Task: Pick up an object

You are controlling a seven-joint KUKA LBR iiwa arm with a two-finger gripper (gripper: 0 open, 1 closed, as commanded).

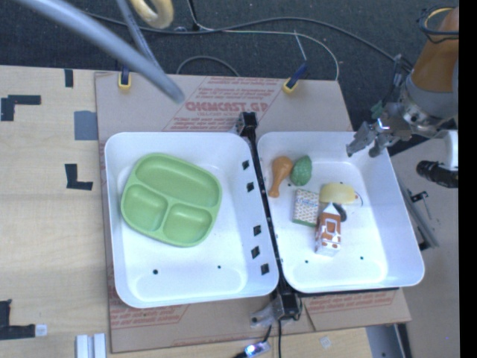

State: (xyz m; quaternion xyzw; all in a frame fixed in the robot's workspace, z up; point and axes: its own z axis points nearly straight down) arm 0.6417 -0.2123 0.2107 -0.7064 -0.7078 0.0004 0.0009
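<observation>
Pincer: I see the pincer (pixel 367 142) at the far right corner of the right bin (pixel 387 222), over the rim, fingers pointing down-left. The two fingers look spread a little, with nothing between them.
Arm: grey arm (pixel 417 107) comes in from the right edge, orange band (pixel 436 54) above the wrist.
Right bin contents: five small things clustered toward its left and middle.
Drumstick: an orange drumstick-shaped toy (pixel 279 174) lies just beside the divider, tilted.
Green ball: a round green piece (pixel 301 171) touches the drumstick's right side.
Patterned block: a speckled square block (pixel 305 206) sits below the green ball.
Yellow piece: a yellow rounded item (pixel 338 193) lies right of the block, a dark bit at its lower edge; I cannot tell what that is.
Carton: a small orange and white carton (pixel 329 233) lies nearest me, touching the block.
Pincer to objects: well apart from all five.
Left bin: the left bin (pixel 141 274) carries a green divided plate (pixel 171 199), three compartments, upper left.
Desk: both bins rest on a cardboard sheet (pixel 216 103) on the wooden desk (pixel 45 237).
</observation>
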